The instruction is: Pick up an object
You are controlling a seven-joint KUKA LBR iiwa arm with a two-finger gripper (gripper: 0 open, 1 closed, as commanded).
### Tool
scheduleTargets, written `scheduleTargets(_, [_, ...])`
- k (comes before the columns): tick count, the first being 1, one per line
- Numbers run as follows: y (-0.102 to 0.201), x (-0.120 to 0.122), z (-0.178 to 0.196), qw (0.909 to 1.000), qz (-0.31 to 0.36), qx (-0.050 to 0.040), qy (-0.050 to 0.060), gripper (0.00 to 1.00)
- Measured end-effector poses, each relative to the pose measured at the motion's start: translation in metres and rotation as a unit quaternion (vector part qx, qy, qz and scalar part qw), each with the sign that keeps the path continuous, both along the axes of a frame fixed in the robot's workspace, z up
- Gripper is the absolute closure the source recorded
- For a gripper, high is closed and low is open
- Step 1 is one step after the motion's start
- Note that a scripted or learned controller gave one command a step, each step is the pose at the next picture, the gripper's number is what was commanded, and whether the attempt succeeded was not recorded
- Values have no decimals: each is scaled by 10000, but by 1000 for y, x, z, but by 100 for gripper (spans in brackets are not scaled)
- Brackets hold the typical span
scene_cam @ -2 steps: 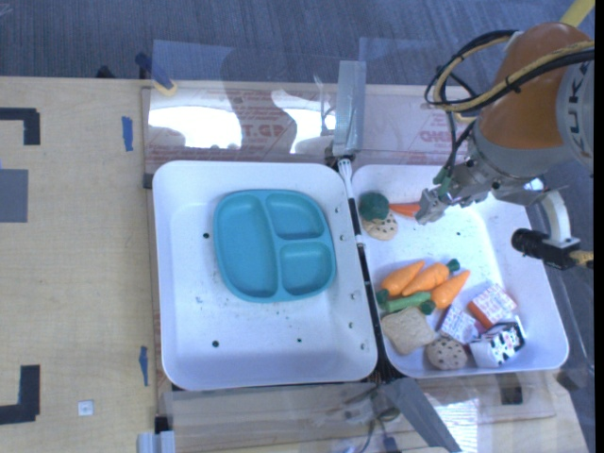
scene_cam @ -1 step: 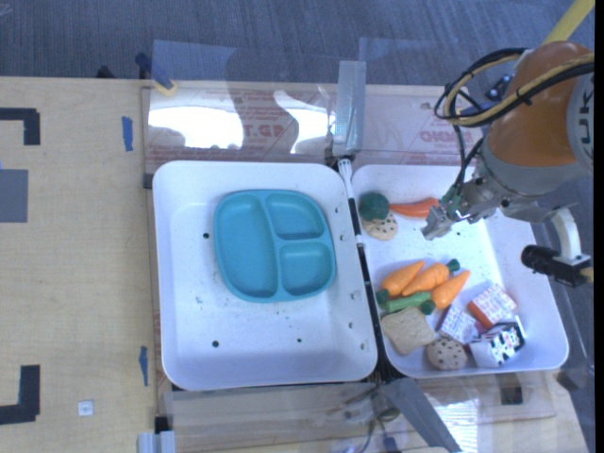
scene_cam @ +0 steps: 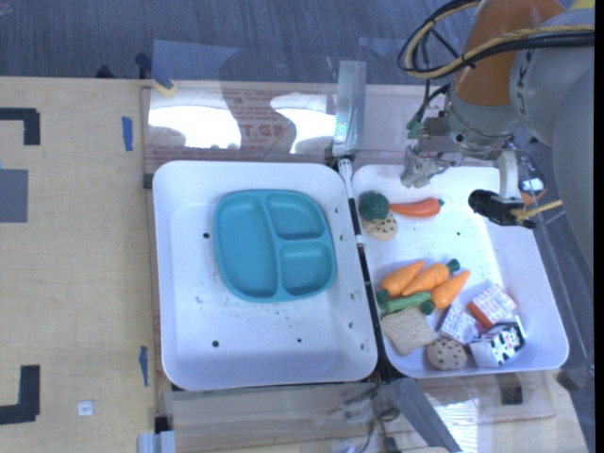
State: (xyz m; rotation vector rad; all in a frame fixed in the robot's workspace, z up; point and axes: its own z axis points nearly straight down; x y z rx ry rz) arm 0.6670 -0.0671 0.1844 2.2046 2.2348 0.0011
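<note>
Two shallow bins side by side on the bench: left bin (scene_cam: 179,347) holding a teal divided plate (scene_cam: 275,243) near its middle, right bin (scene_cam: 552,333) crowded with toy food. Hovering over the right bin's far edge, the gripper (scene_cam: 418,171), nothing visible between its fingers; whether those are apart or together, cannot tell from this slanted view. Just below and beside it, an orange chili pepper (scene_cam: 416,208) lying flat on bare white floor, with a dark green vegetable (scene_cam: 373,203) and a small cookie (scene_cam: 381,226) to its left near the dividing wall. Farther toward the near edge, a tight heap: carrots (scene_cam: 427,278), a slice of bread (scene_cam: 407,329), a round biscuit (scene_cam: 445,353), small cartons (scene_cam: 483,311). Likely target the pepper, judged from the gripper's position almost above it and from its standing apart from the pile, so easier to close on without nudging neighbours. Pick not yet made; descent and closing left to do.
</note>
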Motion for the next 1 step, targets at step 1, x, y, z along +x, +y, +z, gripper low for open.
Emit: scheduleTargets(1, [0, 0, 1, 10000, 2, -2, -5, 0])
